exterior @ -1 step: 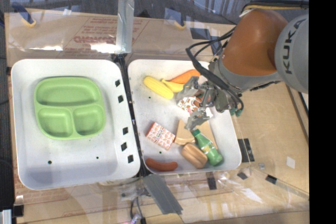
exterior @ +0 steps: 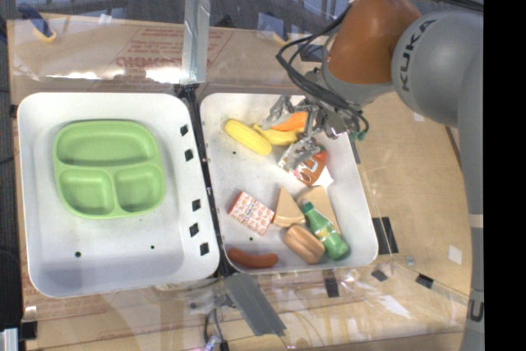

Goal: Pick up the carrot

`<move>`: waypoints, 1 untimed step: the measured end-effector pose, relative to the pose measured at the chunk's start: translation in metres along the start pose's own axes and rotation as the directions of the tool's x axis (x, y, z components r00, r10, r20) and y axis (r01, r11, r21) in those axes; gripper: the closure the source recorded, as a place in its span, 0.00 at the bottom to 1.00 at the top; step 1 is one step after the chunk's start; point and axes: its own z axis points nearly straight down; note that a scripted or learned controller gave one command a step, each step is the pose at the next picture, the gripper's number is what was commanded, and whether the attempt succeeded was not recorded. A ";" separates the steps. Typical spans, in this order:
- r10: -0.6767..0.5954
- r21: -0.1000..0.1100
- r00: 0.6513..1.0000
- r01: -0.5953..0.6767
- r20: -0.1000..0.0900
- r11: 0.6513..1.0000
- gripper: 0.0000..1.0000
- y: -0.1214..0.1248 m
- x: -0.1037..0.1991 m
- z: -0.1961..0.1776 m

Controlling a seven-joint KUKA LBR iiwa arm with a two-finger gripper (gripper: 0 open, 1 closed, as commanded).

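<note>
I reach in from the right, and my gripper point(exterior: 306, 121) hangs over the far end of the right bin point(exterior: 362, 201). The carrot point(exterior: 289, 123) lies right there, an orange piece poking out to the left of my fingers, just beside a banana point(exterior: 278, 135) and near a corn cob point(exterior: 247, 137). My metal parts cover part of the carrot, and I cannot tell whether I am gripping it or merely hovering over it, nor how my fingers stand.

Just below my gripper lies a shiny packet point(exterior: 308, 164) with red and white print. Farther toward the near end of this bin I see a small red box point(exterior: 251, 212), a wedge of cheese point(exterior: 286, 208), a slice of bread point(exterior: 319, 200), a green bottle point(exterior: 325, 231) lying on its side, a bun point(exterior: 303, 243) touching the bottle, and a sausage point(exterior: 252, 260) against the near wall.

The left bin point(exterior: 41, 201) holds a green tray point(exterior: 109, 168) with three compartments, lying flat in the far half of the bin, well apart from the carrot.
</note>
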 end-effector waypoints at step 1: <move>0.048 0.006 0.999 -0.048 0.012 0.999 0.00 -0.015 -0.020 0.053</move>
